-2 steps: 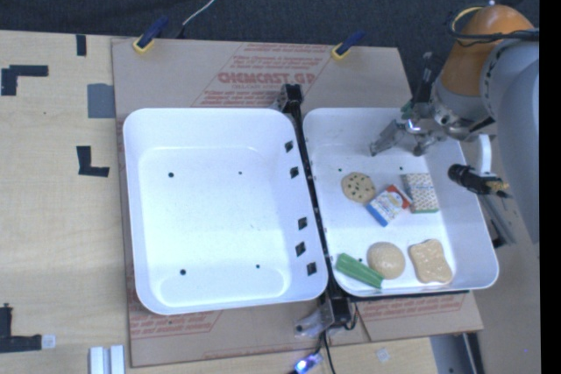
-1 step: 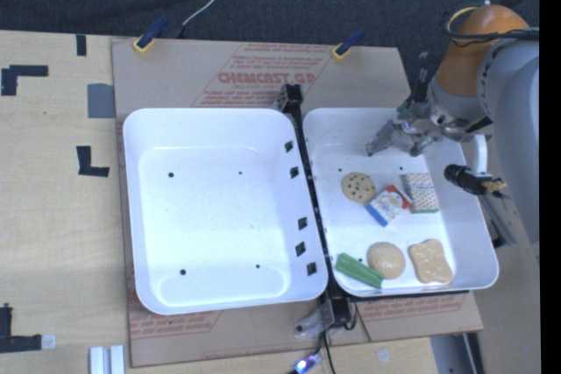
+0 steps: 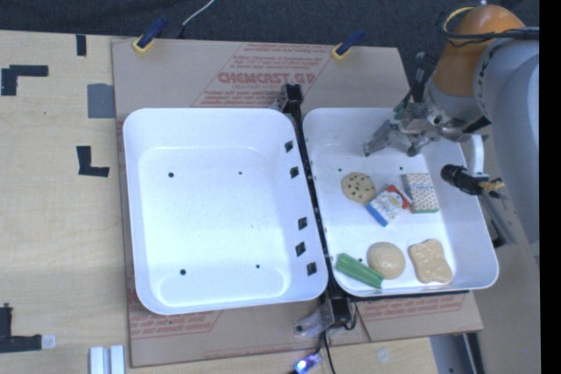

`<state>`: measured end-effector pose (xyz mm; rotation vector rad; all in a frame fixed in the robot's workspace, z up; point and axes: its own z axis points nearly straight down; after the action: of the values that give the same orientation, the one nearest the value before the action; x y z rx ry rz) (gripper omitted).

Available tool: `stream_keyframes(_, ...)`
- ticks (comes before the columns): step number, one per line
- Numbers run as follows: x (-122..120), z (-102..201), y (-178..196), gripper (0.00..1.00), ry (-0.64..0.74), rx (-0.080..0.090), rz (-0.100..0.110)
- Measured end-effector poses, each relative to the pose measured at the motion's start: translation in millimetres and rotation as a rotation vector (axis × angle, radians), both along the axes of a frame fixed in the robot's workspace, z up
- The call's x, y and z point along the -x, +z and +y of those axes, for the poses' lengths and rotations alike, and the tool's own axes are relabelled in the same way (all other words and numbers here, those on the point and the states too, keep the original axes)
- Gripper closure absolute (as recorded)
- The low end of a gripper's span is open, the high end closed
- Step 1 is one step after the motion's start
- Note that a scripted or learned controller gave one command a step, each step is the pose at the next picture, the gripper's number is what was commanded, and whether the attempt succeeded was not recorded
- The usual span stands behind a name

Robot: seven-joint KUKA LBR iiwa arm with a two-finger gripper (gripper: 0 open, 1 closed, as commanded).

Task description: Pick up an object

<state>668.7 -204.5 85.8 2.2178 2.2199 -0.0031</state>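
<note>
The right bin [image 3: 326, 155] holds several small items. A round speckled cookie [image 3: 358, 187] lies near its middle. Beside the cookie are a blue, white and red packet [image 3: 388, 205] and a pale checked packet [image 3: 422, 192]. Along the front wall lie a green bar [image 3: 359, 271], a round tan bun [image 3: 386, 259] and a tan bread slice [image 3: 430, 261]. My gripper [image 3: 392, 146] hangs over the back part of the right bin, behind the cookie and packets. It is open, with its fingers spread and nothing between them.
The left bin [image 3: 140, 188] stands next to the right one, joined by a black-clipped divider [image 3: 302, 188]. Both rest on a brown cardboard sheet [image 3: 254, 74] held by blue and yellow clamps. The grey arm with its orange band [image 3: 465, 48] fills the right side.
</note>
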Motion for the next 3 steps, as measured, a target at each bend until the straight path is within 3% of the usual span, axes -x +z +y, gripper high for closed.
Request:
stream_keyframes(1, -0.2, -19.7, 34.7, 0.00, -0.001, -0.002, -0.001)
stream_keyframes(2, -2.7, -15.3, 194.6, 0.00, 0.002, 0.003, -0.017)
stream_keyframes(3, 3.3, 40.8, 25.3, 0.00, 0.004, -0.008, 0.015)
